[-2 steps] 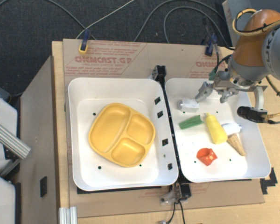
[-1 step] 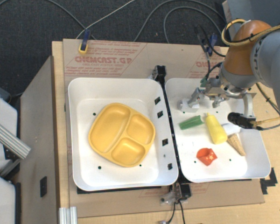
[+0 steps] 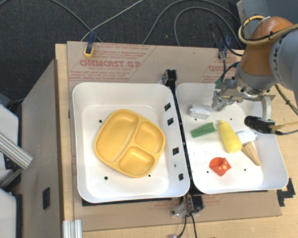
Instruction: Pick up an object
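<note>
Orange-banded arm (image 3: pixel 260 48) is hanging its gripper (image 3: pixel 222 100) just behind the yellow bottle (image 3: pixel 230 137); I cannot tell if it is squeezing. That bottle is lying in the right bin (image 3: pixel 275 180), looking light and slippery, so grabbing its fat middle seems best.

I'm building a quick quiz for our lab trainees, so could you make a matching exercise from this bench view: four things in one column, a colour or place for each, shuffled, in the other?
Things:
1. divided tray
2. bottle
3. crumpled piece
4. claw

Descriptions:
A. red, near the right bin's front
B. above the right bin's far side
C. yellow, lying in the right bin
D. alone in the left bin

Pairs: 1-D, 2-C, 3-A, 4-B
</note>
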You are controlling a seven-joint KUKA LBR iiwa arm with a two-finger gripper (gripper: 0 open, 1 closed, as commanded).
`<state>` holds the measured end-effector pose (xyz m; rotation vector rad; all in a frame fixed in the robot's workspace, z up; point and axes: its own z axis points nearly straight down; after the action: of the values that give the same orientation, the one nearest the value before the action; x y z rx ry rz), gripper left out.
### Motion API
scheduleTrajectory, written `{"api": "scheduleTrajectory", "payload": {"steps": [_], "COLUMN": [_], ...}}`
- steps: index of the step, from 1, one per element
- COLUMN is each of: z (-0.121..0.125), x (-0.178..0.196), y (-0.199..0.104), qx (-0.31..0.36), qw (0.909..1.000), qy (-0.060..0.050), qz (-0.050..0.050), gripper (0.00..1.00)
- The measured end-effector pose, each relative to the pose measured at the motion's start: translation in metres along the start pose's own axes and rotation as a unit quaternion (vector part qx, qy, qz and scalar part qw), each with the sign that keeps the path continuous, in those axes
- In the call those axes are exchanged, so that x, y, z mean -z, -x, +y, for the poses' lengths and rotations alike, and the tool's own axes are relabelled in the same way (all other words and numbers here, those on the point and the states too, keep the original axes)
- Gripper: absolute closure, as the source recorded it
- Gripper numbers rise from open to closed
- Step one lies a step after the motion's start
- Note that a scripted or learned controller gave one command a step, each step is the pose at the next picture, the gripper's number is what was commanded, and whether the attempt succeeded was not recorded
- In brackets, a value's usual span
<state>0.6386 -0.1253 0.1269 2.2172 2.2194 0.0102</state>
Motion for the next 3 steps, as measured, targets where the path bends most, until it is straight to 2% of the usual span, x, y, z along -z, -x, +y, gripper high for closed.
{"api": "scheduleTrajectory", "payload": {"steps": [2, 3], "z": [0.009, -0.012], "x": [0.083, 0.089], "y": [0.004, -0.053], "qx": [0.0, 0.002], "qw": [1.0, 1.0], "qy": [-0.001, -0.005], "qz": [-0.001, 0.0], "gripper": [1.0, 1.0]}}
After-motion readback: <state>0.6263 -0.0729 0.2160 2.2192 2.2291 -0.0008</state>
